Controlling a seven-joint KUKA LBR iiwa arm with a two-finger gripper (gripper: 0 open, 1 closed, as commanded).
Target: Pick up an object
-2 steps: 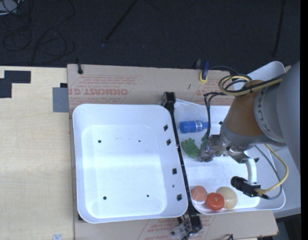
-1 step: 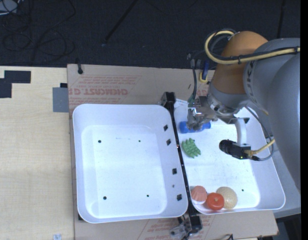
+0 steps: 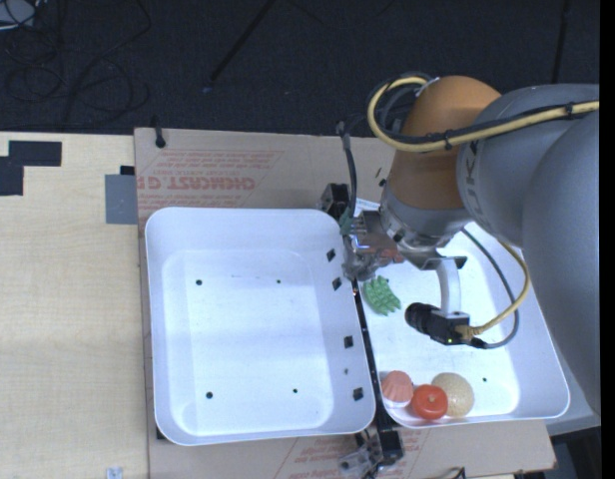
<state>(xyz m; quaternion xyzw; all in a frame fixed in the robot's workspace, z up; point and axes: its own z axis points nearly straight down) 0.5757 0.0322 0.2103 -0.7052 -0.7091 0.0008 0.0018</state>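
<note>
Hand (image 3: 365, 259), grip state unclear, sits just above the green toy (image 3: 381, 294).

Even overhead light makes the two white bins (image 3: 248, 327) bright and nearly washed out. The floor behind is dark. Shadows are soft, the arm (image 3: 527, 168) looks slightly blurred, detail grainy.

Red print runs along the far strip of the cardboard sheet (image 3: 238, 168) that lies under the two bins. It stands upside down and mirrored from this camera; it seems to read "CHEMCAST" followed by a short word too blurred to make out. More red print shows on the cardboard's near edge, below the bins, too small and cut off to read.
</note>
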